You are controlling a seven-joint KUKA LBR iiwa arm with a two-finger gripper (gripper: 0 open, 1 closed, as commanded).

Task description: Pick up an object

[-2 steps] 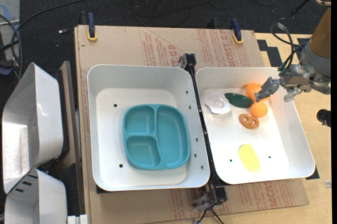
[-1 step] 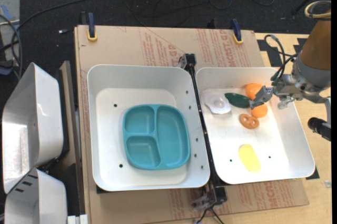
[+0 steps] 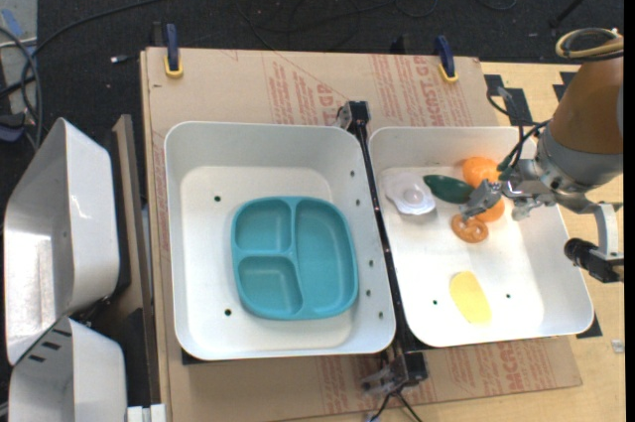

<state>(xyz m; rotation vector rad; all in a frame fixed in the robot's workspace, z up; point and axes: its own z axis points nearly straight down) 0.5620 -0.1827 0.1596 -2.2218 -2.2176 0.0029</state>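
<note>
A: Orange ring [image 3: 469, 229] — position?

B: Right bin [image 3: 556, 311], upper middle of its floor, lying flat. The arm's jaws [image 3: 485, 201] sit directly above and against it, lowered among a tight cluster of items.

A: What else is in that cluster?

B: A round orange fruit [image 3: 479, 170] just behind the ring, a dark green leaf-shaped piece [image 3: 445, 187] to its left, and a white round lid-like object [image 3: 412, 200] further left, near the bin's inner wall. A yellow oval piece [image 3: 469, 296] lies apart from these, toward the bin's front.

A: Jaws — apart, together, clamped?

B: Cannot tell. The metal tips blur into the ring and the fruit from this angle. Nothing is visibly lifted between them.

A: The arm itself?

B: Arm [image 3: 585, 127] enters from the right, orange band showing above the grey wrist, over the right bin's far edge.

A: Left bin?

B: Left bin [image 3: 189, 211] holds a teal divided plate [image 3: 295, 257], three compartments, centred. Both bins rest side by side on a cardboard-covered surface [image 3: 298, 87]. Blue and yellow clamps [image 3: 173, 53] grip the cardboard's back edge.
</note>
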